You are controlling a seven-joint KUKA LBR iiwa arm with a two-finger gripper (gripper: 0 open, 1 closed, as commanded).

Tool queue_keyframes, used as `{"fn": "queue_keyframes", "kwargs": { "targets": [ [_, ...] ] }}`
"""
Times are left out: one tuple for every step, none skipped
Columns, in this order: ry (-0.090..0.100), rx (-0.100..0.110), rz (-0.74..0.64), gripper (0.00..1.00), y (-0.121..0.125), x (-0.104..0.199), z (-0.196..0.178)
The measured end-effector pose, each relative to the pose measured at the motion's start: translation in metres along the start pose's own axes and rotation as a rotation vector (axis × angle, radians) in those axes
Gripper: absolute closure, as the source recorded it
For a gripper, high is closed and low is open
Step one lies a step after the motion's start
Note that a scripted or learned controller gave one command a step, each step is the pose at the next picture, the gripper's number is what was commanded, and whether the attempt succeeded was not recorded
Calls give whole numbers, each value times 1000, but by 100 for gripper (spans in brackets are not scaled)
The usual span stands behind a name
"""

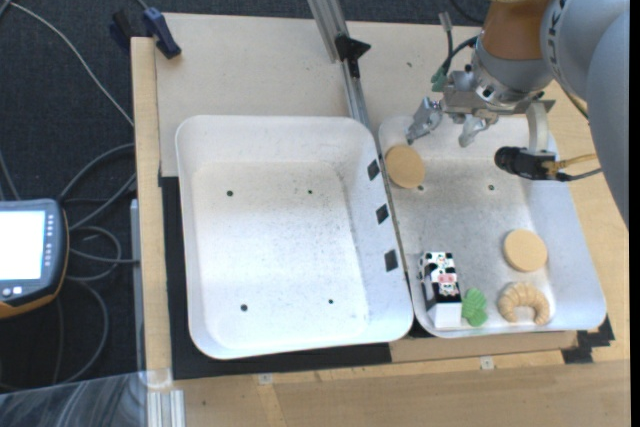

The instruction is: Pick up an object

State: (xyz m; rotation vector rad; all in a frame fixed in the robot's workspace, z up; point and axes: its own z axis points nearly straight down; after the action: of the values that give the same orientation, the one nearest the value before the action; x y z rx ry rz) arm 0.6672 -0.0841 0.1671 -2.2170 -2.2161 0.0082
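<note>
1. Pincer state: the gripper [447,122] hangs above the far edge of the right bin [575,245] with its two fingers spread apart. Nothing sits between them. From this slanted view, the gap appears moderately wide, though its exact extent is hard to judge.

2. Candidate target: the round tan disc [405,166] is the nearest object. It rests on the bin floor close to the left wall, near the far corner.

3. Position relative to the pincer: the disc lies just beside and slightly nearer the camera than the left fingertip, apart from it and not between the fingers.

4. Recommended approach: shift the gripper toward the disc until the fingers straddle it, then descend. Keep the left finger off the bin wall, which stands close to the disc on that side.

5. Closing: close only once both fingers are below the disc's top edge. A flat disc offers little height to grip.

6. Alternatives: a second disc [524,250], a croissant-shaped item [524,302], a green piece [473,307] and a small black-and-white box [439,275] lie well apart, at the near end of the same bin.
</note>
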Motion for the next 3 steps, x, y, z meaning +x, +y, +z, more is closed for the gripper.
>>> {"fn": "queue_keyframes", "kwargs": {
  "targets": [
    [0, -2, -1, 0, 0, 5, 47],
    [-1, -3, -1, 0, 0, 6, 76],
    [0, -8, -1, 100, 1, 6, 62]
  ]
}}
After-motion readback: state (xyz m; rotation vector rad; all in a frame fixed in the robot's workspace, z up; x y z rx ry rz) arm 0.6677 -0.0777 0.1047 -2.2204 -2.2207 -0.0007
